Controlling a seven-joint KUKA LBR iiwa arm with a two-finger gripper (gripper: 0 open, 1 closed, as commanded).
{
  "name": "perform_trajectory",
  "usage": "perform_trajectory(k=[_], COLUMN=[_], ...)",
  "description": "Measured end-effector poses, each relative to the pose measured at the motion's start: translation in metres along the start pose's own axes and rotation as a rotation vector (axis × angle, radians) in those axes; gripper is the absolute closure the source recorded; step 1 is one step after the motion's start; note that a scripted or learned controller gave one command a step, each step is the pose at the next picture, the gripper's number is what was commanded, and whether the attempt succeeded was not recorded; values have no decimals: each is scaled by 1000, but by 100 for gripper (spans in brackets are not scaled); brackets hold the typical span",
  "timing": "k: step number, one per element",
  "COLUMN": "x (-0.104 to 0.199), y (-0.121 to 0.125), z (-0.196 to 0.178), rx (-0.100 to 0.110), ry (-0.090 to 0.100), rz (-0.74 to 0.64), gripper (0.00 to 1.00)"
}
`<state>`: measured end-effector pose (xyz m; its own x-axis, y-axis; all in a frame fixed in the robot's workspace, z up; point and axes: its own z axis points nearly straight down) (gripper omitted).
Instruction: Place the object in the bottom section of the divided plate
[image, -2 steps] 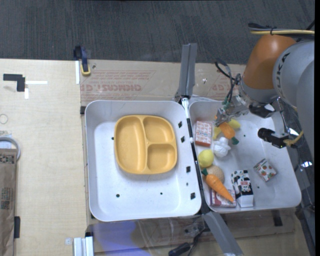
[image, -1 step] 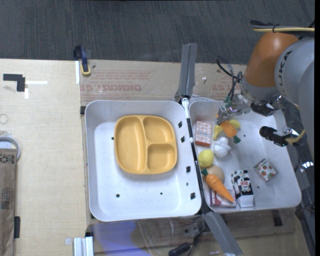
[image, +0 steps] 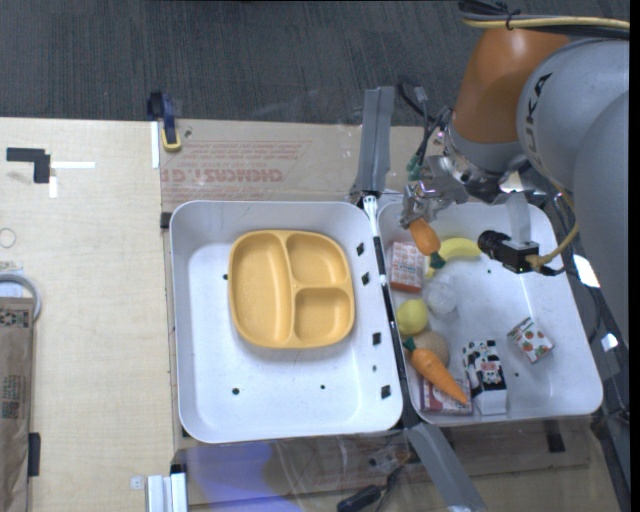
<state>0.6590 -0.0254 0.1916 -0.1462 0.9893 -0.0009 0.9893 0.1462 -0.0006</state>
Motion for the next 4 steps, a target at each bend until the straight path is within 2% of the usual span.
perform_trajectory(k=[1, 2, 3, 4], x=[-16, 10, 52, 115], y=[-63, -90, -107, -118], z=[1, 1, 1, 1], rx=[2, 4, 4, 4], ry=[1, 1, 0, 0], rz=[74, 301, 357, 350], gripper=[100, 100, 100, 100])
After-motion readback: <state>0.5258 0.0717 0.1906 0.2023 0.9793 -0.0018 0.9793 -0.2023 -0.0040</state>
